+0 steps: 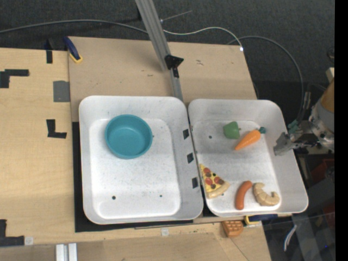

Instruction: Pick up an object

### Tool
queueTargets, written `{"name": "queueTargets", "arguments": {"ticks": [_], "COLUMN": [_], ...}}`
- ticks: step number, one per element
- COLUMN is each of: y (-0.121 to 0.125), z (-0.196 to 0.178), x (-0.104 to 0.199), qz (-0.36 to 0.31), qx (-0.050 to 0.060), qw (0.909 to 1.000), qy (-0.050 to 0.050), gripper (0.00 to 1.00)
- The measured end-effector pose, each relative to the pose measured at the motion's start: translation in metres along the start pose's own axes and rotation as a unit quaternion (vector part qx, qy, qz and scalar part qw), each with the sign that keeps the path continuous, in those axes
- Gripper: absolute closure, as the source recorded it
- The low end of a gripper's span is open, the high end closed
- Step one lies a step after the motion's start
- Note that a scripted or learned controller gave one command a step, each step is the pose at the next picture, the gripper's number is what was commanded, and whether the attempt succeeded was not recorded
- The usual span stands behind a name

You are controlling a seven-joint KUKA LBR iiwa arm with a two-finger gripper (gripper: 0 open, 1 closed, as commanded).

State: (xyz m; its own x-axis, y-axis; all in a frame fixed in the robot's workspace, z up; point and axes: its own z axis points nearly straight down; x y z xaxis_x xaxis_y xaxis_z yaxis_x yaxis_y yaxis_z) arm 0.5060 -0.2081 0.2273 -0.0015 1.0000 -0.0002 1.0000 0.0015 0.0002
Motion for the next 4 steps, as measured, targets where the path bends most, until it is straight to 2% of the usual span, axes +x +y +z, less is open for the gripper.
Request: {"name": "queueTargets", "arguments": {"ticks": [2, 3, 4], "y": [0.0, -0.004, 0.003], "z": [-0.018, -0.003, 0.002], "x": [0.107, 0.161, 0.209], "qz": [-0.003, -0.002, -0.003], "qx": [0.001, 0.002, 0.002], "qw": [1.0, 1.0, 1.0], "qy": [0.001, 0.001, 0.001], "gripper": [1.0, 1.0, 1.0]}}
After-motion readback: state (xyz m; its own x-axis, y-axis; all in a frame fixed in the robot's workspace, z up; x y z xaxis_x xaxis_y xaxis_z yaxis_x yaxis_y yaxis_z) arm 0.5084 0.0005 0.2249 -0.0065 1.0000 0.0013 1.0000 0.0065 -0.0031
